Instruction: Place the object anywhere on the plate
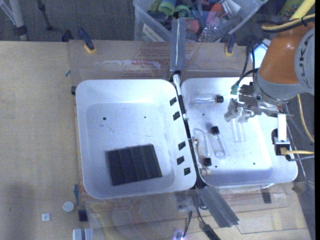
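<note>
Bins point(87, 104) are sitting side by side on a pale wooden bench point(35, 134), both shallow and white; in the left one a dark ribbed plate point(133, 164) is lying flat toward the near left part of the floor, turned a little askew; in the right bin point(260, 171) several clear little bottles are lying about; one with a black cap point(206, 99) is resting near the far wall; another with a black cap point(215, 140) is lying near the middle, and a third clear one point(201, 145) is lying just beside the divider; the arm point(285, 64) is reaching in from the right, its orange band showing above the wrist; the gripper point(239, 119) is hanging over the right bin, well apart from the plate, and a clear bottle point(238, 130) is showing upright just below it; whether the tool is gripping that bottle I cannot tell; beyond the bins a clear tub point(200, 9) is holding a heap of coloured toys.
</note>
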